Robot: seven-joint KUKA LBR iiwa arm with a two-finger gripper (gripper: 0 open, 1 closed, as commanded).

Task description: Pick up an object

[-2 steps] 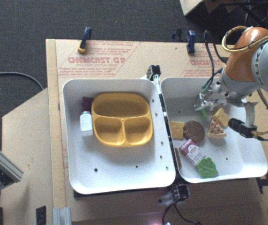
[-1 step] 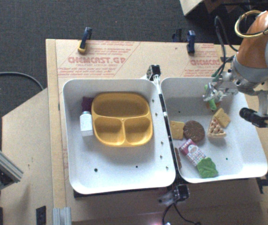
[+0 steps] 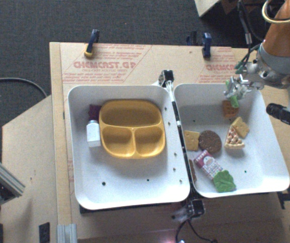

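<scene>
Toy food pieces lie scattered in your right bin (image 3: 266, 161), the one nearer your arm. Near its far edge sits a small brown square cracker (image 3: 230, 109), flat on the white floor. Below it you have a yellow wedge (image 3: 241, 127) touching a pizza slice (image 3: 234, 137) with red spots and a pale crust. A round dark brown cookie (image 3: 210, 142) rests toward the bin's middle, just beside a tan cracker (image 3: 191, 140) against the divider. Closer to the front edge lie a pink and white packet (image 3: 207, 164) and a green leafy piece (image 3: 224, 181), touching each other. Your gripper (image 3: 234, 90) hangs over the bin's far edge, just above the brown square cracker; whether it is wide, narrow or holding something cannot be told from this angle. Your left bin (image 3: 79, 186) holds a yellow divided tray (image 3: 132, 128), with a small white bottle (image 3: 93, 133) just beside its left side.
</scene>
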